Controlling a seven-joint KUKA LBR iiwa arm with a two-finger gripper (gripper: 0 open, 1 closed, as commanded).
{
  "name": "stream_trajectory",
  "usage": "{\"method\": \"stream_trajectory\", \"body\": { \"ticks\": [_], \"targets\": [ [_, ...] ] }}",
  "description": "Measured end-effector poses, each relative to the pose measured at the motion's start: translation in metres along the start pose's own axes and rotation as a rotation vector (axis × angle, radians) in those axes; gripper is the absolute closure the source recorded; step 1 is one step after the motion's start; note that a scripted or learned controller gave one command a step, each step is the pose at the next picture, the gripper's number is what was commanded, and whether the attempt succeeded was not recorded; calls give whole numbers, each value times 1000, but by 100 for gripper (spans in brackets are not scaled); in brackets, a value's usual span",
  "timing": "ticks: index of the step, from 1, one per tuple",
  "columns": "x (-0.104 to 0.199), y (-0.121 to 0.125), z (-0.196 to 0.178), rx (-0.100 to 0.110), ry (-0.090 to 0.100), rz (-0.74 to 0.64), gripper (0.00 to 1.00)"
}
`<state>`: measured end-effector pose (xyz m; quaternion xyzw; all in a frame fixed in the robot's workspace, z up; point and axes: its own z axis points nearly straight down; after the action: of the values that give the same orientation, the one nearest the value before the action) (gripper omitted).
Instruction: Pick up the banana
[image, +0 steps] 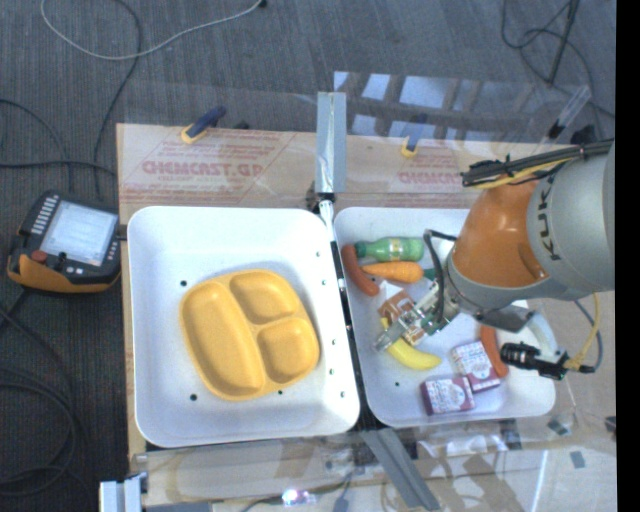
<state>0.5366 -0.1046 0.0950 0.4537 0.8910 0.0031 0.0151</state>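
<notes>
Camera view, near edge of the right bin (545, 402) first: a maroon packet (446, 396) lies flat, and beside it a small white-and-red carton (470, 359). Just behind those, the banana (414, 356) lies flat on the bin floor, roughly mid-bin, yellow and curved. The gripper (408, 322) sits right above it, close to its upper end, tilted down toward the left; I cannot tell from here whether it is touching or gripping the banana. An orange-red sausage-shaped item (490, 350) pokes out from under the arm (520, 250) on the right. Further back: a carrot (394, 271), a red pepper-like piece (358, 272) near the left wall, then a green bottle (390, 248) lying on its side. Left bin (150, 300) holds a yellow divided tray (250, 332), three compartments. Off the bench, far left, a teach pendant (66, 243) sits on the floor.
</notes>
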Motion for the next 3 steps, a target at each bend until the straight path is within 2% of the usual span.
{"method": "stream_trajectory", "body": {
  "ticks": [1,2,3],
  "targets": [
    [-2,4,-14,-10,-4,1,100],
    [93,50,-94,22,-9,363,100],
    [110,59,-89,26,18,336,0]
  ]
}}
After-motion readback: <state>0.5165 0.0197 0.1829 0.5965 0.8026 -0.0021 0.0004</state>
